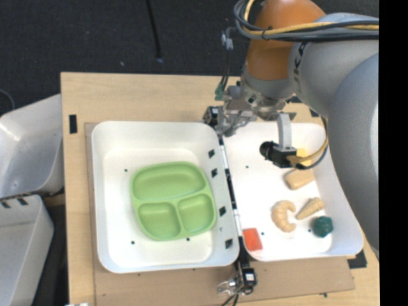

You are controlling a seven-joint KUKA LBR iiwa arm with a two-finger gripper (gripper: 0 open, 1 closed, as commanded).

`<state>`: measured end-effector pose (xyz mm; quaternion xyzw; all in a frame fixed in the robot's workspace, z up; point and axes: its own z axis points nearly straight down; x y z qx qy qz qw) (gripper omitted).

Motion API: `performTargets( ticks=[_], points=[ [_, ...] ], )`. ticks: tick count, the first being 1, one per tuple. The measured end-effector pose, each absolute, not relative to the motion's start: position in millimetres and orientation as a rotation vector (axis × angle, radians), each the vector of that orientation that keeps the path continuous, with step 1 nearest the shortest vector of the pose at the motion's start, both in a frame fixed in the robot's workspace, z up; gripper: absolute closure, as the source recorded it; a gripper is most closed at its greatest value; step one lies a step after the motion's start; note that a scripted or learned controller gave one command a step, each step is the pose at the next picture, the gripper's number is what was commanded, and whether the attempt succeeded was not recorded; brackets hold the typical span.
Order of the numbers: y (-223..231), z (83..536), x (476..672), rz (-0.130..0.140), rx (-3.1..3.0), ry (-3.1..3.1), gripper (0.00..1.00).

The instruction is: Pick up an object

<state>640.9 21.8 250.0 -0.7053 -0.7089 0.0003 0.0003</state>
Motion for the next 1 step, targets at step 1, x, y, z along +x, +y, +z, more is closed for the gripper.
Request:
performTargets(
  ticks=[1],
  points=[
    [79.6,239.8,638.0,0.001,-2.212,-2.228,1.0]
  ],
)
